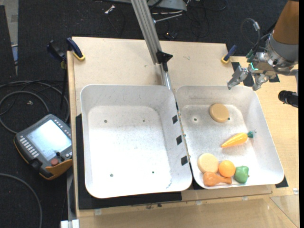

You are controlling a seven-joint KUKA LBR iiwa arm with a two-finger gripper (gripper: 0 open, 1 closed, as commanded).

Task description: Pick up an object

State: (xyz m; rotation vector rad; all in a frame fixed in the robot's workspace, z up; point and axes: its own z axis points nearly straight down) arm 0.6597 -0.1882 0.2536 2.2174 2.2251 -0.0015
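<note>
Five plastic toy foods sit in the right white bin, nearest the round tan disc, lying down-left of the gripper, which hovers above the bin's far rim, jaws apart, empty.

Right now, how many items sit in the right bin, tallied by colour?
Tan or cream: 2, the tan disc and the cream round piece
Orange: 3, the carrot, the orange ball and the orange drumstick-shaped piece
Green: 1, the green pepper
Total: 6
</note>
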